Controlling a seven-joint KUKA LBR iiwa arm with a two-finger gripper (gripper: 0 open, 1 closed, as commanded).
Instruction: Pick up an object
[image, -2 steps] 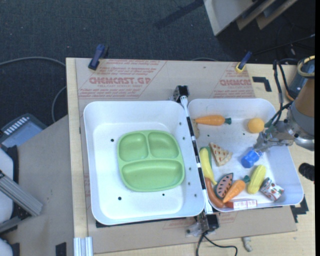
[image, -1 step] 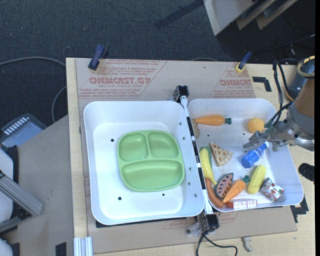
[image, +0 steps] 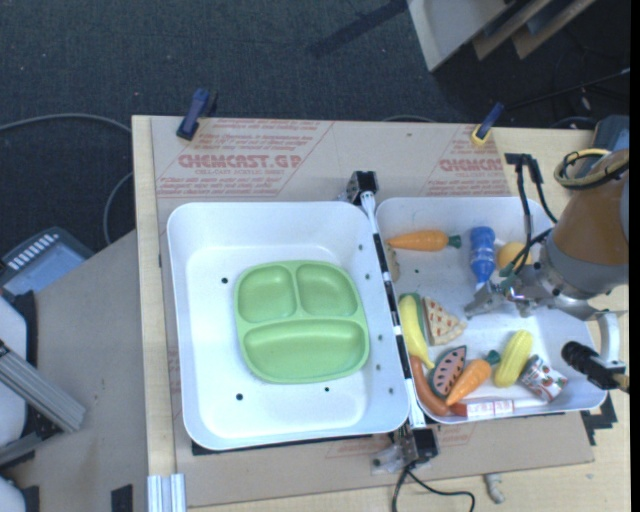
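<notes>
My gripper (image: 493, 297) hangs low over the middle of the right bin (image: 440, 215), reaching in from the right. It sits just below a blue bottle (image: 482, 252) and a yellow item (image: 512, 256), and to the right of a pizza slice (image: 441, 323). A corn cob (image: 514, 357) lies just in front of it. Other toys in this bin are a carrot (image: 418, 240) at the back, a banana (image: 411, 326) along the left wall, a watermelon slice (image: 448, 367) and a second carrot (image: 472, 378). I see nothing lifted.
The left bin (image: 200, 250) holds a green divided plate (image: 301, 321). A small box (image: 545, 380) and a white and red bar (image: 490, 407) lie at the right bin's front. Cables (image: 530, 195) run near the arm (image: 590, 240).
</notes>
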